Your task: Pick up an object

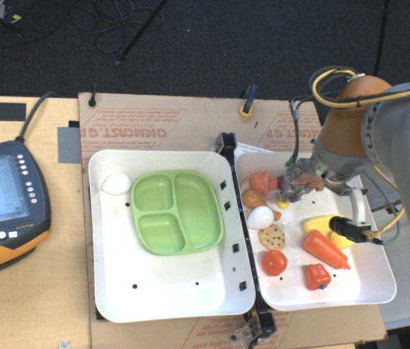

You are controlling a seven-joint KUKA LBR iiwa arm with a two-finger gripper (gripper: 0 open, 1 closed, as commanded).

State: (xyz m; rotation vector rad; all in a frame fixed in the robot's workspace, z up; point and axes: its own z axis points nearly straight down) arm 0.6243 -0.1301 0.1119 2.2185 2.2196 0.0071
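Observation:
The right bin (368,286) holds several toy foods. A pink piece (262,181) and an orange piece (252,198) lie at its upper left, with a white egg (261,216) and a cookie (272,236) below them. Further down are a tomato (275,262) and a red pepper (318,275). A carrot (326,248) and a yellow banana (324,225) lie to the right. My gripper (290,190) is low in this bin, just right of the pink and orange pieces and above the egg. Nothing visibly hangs from it.
The left bin (110,275) holds a green divided plate (176,211) and a white ball (115,185) in its upper left corner. A tablet-like pendant (1,206) lies on the bench at far left. The arm's grey body and cables (379,133) hang over the right bin's upper right.

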